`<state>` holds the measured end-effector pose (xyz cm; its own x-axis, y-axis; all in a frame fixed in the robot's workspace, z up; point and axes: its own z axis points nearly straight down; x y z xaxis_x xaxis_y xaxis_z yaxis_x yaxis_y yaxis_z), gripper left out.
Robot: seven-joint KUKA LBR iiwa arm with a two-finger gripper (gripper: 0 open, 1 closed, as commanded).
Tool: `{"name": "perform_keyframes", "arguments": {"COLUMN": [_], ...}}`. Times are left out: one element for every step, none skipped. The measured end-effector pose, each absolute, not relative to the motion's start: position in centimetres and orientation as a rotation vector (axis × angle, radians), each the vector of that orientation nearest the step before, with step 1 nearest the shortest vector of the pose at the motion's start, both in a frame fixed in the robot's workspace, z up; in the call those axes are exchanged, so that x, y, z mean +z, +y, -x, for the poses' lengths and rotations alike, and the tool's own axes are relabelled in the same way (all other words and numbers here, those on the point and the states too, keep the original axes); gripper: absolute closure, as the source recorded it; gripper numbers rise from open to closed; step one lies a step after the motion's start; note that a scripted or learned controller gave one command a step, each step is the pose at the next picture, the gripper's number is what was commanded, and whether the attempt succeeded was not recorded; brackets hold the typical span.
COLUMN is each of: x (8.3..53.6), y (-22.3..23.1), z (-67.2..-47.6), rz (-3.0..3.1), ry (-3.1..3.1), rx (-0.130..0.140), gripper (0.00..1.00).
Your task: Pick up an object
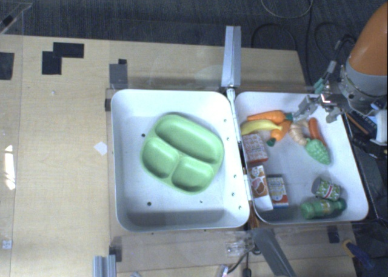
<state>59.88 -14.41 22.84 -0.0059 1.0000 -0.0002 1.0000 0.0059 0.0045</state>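
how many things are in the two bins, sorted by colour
green: 4 (divided plate, bottle, can, leafy toy)
orange or red: 2 (carrot, red piece)
yellow: 1 (banana)
printed boxes: 3
total: 10

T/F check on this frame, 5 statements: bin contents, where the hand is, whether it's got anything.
1. The green three-compartment plastic tray lies in the left white bin. True.
2. The yellow toy banana lies in the left bin. False: it is in the right white bin, near the top left corner, beside the orange toy carrot.
3. The hand is over the right bin's upper edge. True.
4. The green plastic bottle stands upright in the middle of the right bin. False: it lies on its side near the bottom right corner.
5. The hand holds the carrot. False: the carrot lies on the bin floor, apart from it.
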Motion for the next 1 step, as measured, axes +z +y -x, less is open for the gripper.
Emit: {"name": "perform_keyframes", "arguments": {"x": [12.19], "y": [-15.71], "z": [-56.17], "rz": [-2.156], "ry": [2.28], "rx": [0.004], "gripper": [0.0]}}
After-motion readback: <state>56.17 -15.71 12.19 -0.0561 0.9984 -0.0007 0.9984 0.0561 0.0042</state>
